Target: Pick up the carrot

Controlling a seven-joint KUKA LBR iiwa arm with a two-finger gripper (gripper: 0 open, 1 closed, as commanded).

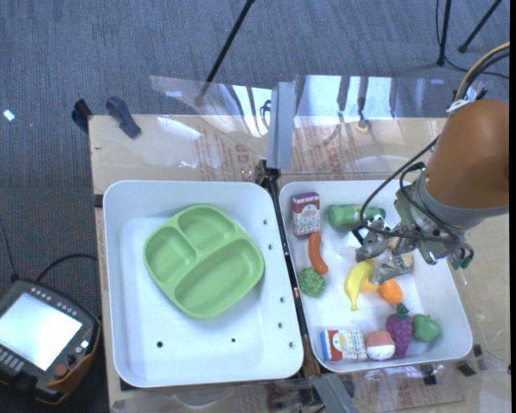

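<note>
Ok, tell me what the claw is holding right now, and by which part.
It cannot be told. The claw sits low over the banana and the carrot in the right bin, but no item shows between its tips.

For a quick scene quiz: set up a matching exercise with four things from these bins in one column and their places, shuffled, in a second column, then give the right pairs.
Things:
1. green divided plate
2. banana
3. purple grapes
4. red and white carton

Places:
A. right bin, far left corner
B. left bin, middle
C. right bin, near edge, beside a green pepper
D. right bin, centre, just left of the gripper

Pairs: 1-B, 2-D, 3-C, 4-A
</note>
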